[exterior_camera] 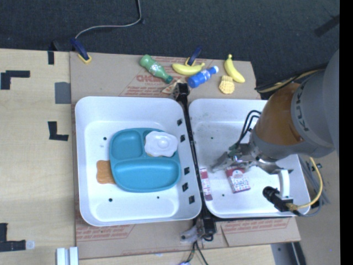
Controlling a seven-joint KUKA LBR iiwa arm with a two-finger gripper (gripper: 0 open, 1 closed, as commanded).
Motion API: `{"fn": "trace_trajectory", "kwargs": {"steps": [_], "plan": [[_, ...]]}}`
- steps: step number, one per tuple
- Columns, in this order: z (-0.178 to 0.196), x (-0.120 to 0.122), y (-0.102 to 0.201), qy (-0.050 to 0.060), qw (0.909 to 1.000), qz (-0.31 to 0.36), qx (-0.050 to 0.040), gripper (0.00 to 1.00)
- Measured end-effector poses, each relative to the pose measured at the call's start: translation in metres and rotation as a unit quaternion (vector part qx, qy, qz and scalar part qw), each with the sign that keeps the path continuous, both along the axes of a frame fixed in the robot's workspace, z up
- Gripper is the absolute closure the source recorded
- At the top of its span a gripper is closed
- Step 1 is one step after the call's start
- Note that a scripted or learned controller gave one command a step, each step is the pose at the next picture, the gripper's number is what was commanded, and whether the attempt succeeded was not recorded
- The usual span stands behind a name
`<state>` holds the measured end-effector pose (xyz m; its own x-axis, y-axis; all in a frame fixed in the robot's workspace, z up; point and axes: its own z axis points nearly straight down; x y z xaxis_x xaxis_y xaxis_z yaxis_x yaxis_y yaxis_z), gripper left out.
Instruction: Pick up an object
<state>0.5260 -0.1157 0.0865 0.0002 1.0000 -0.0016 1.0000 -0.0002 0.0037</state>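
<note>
Tool (231, 162) beside red packet (238, 180) (touching?)

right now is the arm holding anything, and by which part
It cannot be told. The gripper sits low in the right white bin, just above a small red-and-white packet, but the view does not show the packet gripped.

One camera sits high above the bench (33, 148) and looks down at a slant. It sees both white bins (88, 148) whole, from fairly far away.
</note>
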Motion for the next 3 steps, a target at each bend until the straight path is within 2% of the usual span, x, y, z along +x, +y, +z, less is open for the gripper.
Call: {"fn": "trace_trajectory", "kwargs": {"steps": [1,2,3], "plan": [[0.010,0.001,-0.001,-0.001,1.0000,0.000,-0.0008,1.00],[0.010,0.001,-0.001,-0.001,1.0000,0.000,-0.0007,0.00],[0.000,-0.023,0.017,-0.002,1.0000,0.000,-0.0012,0.00]]}}
